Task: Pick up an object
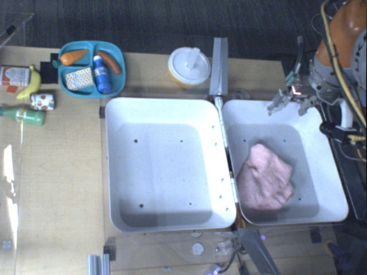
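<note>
Pincer [291, 102] hanging open over the right bin's [330, 171] far rim, gripping nothing.
Pink cloth [265, 177] sits crumpled on that bin's floor, well apart from the pincer, bare floor all around it. Left bin [163, 165] alongside; blue tray [93, 69] and lidded cup [190, 66] on the desk [57, 182] behind.

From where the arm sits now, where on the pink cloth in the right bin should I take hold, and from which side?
Grip the pink cloth at its raised, bunched middle, coming straight down from above. It lies as a soft crumpled heap on the floor of the right bin, with low edges that give little to pinch, so a side approach looks poor. The end effector sits over the bin's far rim.
</note>
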{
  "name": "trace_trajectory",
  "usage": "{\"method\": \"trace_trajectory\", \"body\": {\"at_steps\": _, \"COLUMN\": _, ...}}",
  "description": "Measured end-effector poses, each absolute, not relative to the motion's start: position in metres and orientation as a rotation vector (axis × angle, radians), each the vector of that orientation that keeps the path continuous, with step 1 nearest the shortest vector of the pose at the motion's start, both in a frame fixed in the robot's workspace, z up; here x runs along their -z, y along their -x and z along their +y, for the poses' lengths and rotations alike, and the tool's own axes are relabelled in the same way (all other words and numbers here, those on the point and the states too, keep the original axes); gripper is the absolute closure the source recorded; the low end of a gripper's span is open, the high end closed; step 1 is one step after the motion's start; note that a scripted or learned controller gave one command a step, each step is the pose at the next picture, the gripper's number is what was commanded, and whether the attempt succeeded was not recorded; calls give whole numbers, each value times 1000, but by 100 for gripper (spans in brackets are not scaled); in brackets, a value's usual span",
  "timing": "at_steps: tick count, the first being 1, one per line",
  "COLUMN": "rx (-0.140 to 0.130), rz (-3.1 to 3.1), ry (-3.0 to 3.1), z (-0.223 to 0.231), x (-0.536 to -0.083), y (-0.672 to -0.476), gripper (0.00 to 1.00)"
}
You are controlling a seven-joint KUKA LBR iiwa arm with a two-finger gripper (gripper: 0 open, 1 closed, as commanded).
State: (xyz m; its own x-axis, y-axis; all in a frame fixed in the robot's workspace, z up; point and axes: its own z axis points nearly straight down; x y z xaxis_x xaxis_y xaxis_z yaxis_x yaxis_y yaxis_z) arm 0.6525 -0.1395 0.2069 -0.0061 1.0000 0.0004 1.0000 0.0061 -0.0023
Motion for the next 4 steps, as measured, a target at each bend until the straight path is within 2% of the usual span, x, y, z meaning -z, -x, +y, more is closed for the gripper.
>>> {"method": "trace_trajectory", "body": {"at_steps": 1, "rx": 3, "rz": -2325, "ry": 2115, "z": -153, "x": -93, "y": -614, "gripper": 0}}
{"method": "trace_trajectory", "body": {"at_steps": 2, "rx": 12, "rz": -2560, "ry": 1848, "z": -135, "x": -89, "y": -555, "gripper": 0}}
{"method": "trace_trajectory", "body": {"at_steps": 3, "rx": 14, "rz": -2565, "ry": 1848, "z": -135, "x": -99, "y": -557, "gripper": 100}}
{"method": "trace_trajectory", "body": {"at_steps": 4, "rx": 14, "rz": -2565, "ry": 1848, "z": -135, "x": -99, "y": -557, "gripper": 0}}
